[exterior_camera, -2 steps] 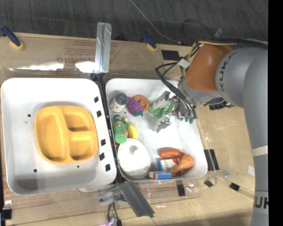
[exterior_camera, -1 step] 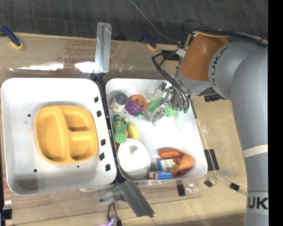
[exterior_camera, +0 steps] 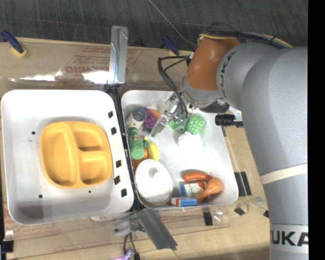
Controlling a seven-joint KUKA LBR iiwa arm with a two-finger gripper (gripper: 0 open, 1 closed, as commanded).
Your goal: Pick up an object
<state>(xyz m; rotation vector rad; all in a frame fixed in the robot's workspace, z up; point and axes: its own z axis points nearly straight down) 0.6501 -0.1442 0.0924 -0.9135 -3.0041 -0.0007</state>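
My gripper hangs low over the upper part of the right bin, below the orange wrist band. Just right of it lies a green bumpy toy, with a smaller green piece right at the gripper's tip. A purple grape bunch lies just left of the gripper. Whether the gripper touches the green piece is not visible from this angle.
Along the right bin's left wall stand a green bottle and a yellow item. Near its front are a white round bowl, an orange carrot, a red sausage and a small can. The left bin holds a yellow divided plate.
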